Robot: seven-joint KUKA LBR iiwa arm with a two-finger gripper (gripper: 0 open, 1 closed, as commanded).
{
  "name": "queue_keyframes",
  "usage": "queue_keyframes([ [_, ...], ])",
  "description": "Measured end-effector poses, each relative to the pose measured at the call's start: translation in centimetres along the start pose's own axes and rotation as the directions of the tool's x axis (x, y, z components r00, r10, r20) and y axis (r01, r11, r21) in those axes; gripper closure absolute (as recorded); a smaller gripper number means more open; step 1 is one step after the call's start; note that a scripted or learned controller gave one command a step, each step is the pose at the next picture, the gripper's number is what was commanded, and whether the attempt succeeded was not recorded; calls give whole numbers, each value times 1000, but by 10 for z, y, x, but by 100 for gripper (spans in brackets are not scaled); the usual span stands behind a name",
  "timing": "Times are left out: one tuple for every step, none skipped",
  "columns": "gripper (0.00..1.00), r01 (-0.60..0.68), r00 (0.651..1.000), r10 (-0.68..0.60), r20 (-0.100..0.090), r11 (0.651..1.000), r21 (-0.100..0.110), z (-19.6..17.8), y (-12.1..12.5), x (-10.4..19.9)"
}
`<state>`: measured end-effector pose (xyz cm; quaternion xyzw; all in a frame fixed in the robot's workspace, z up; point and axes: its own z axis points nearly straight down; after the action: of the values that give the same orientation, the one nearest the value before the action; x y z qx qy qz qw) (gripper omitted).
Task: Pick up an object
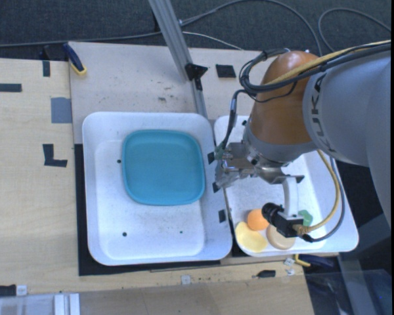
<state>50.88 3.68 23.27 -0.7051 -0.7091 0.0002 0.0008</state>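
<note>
Blue plate lies flat in the left bin. The gripper hangs over the right bin's left edge; released or clenched, I cannot tell. An orange ball, a yellow disc and a tan disc cluster at that bin's near end.

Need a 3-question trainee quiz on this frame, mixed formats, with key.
1. True or false: the blue plate lies in the right bin.
2. The arm reaches over which side? A) left B) right C) neither
3. Fill in: the small ball in the right bin is ___ in colour.
Key: 1 false, it lies in the left bin; 2 B; 3 orange.
</note>
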Motion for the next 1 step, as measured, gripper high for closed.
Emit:
queue_keyframes([
  [100, 0, 1000, 0, 0, 1000, 0, 3, -11, 62],
])
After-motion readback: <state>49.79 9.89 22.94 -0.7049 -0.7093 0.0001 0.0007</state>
